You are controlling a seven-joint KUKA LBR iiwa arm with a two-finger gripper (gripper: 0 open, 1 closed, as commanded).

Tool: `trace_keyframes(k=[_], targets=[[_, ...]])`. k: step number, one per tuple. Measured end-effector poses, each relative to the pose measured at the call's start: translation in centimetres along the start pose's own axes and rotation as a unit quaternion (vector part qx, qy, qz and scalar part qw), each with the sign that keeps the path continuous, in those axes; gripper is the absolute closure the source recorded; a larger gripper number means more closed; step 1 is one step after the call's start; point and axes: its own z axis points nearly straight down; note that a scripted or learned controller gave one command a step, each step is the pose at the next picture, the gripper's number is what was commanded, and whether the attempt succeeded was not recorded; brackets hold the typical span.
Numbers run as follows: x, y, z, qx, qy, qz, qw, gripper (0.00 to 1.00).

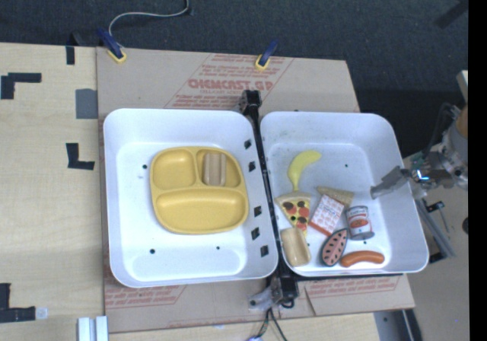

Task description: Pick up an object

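The claw [388, 182] hovered at the right bin's [380, 128] right rim; whether released or clenched could not be told. The can [358, 221] lay in that bin, just left of and nearer than the claw, beside the sausage [362, 259] and the pizza slice [296, 210].

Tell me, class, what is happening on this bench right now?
A robot arm reaches in from the right, its tool hovering at the right edge of the right bin, holding nothing. That bin holds toy food: a banana, a pizza slice, a can, a sausage and more. The left bin holds a yellow divided tray. Nothing is picked up yet.
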Motion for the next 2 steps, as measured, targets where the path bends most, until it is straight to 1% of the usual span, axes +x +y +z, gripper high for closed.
trace_keyframes(k=[1,2], targets=[[3.1,3.7,13.7,-0.005,-0.001,0.0,1.0,0.0],[3.1,3.9,12.5,-0.007,0.0,0.0,1.0,1.0]])
